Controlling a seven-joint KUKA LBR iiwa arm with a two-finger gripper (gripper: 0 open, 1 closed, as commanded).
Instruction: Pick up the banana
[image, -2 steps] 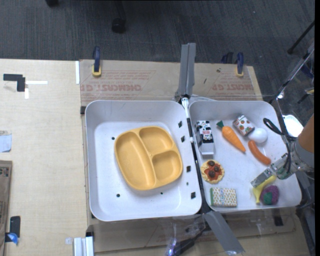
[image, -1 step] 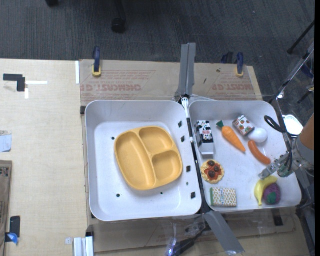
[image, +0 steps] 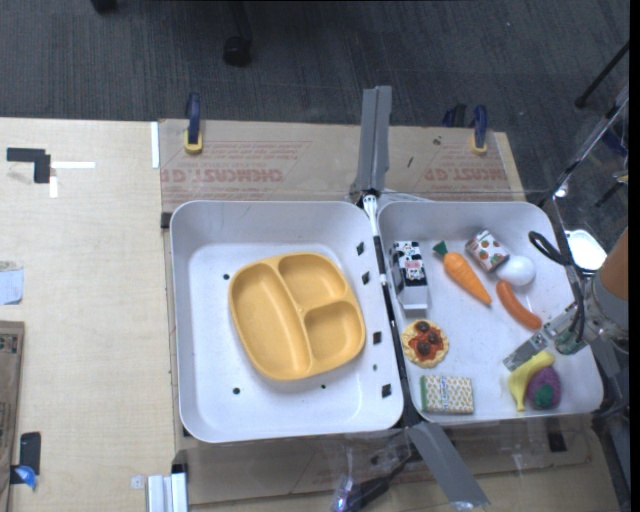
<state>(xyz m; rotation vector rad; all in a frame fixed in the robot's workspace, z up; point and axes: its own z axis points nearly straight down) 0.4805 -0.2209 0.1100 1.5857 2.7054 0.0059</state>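
Observation:
The yellow banana (image: 519, 379) lies in the right bin's (image: 470, 214) near right corner, pressed against a purple bunch of grapes (image: 545, 388). My gripper (image: 533, 343) reaches in from the right, directly over the banana's upper end. Its two grey fingers (image: 522, 354) stand apart, so it is open, and nothing shows between them. The lower finger ends just at the banana's top tip.
The right bin also holds an orange carrot (image: 466, 276), a second orange piece (image: 518, 304), a white egg (image: 517, 269), a small red-and-white carton (image: 487, 250), a cow-print box (image: 409, 271), a mini pizza (image: 426, 341) and a cracker (image: 446, 394). A yellow divided plate (image: 296, 314) sits in the left bin (image: 200, 330).

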